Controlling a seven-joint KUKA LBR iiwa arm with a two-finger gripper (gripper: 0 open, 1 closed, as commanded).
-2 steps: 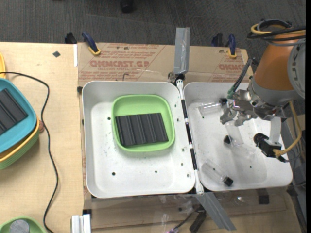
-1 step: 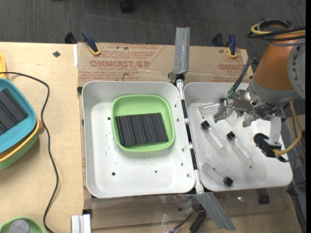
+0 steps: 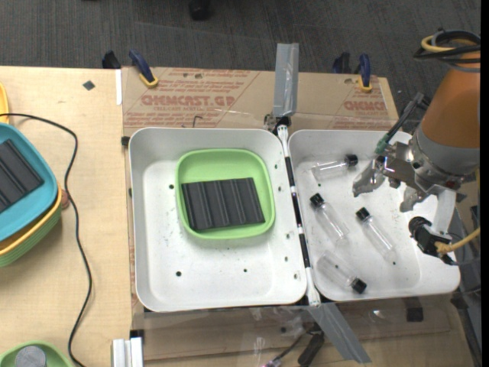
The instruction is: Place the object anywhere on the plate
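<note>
A green square plate [image 3: 224, 159] with a dark ribbed insert sits in the left bin [image 3: 153, 228]. Several clear vials with black caps lie in the right bin [image 3: 428, 277]: one at the back [image 3: 335, 166], one near the divider [image 3: 327, 216], one in the middle [image 3: 376, 234] and one at the front [image 3: 341, 274]. My gripper [image 3: 387, 190] hovers over the right bin's back right part, fingers spread open with nothing between them. It is just right of the back vial and above the middle one.
A cardboard sheet [image 3: 252, 98] lies behind the bins, held by blue clamps. Stacked teal and yellow containers [image 3: 23, 197] and a black cable [image 3: 76, 228] occupy the wooden bench to the left. A yellow-tipped hose [image 3: 439, 243] hangs by the right bin's edge.
</note>
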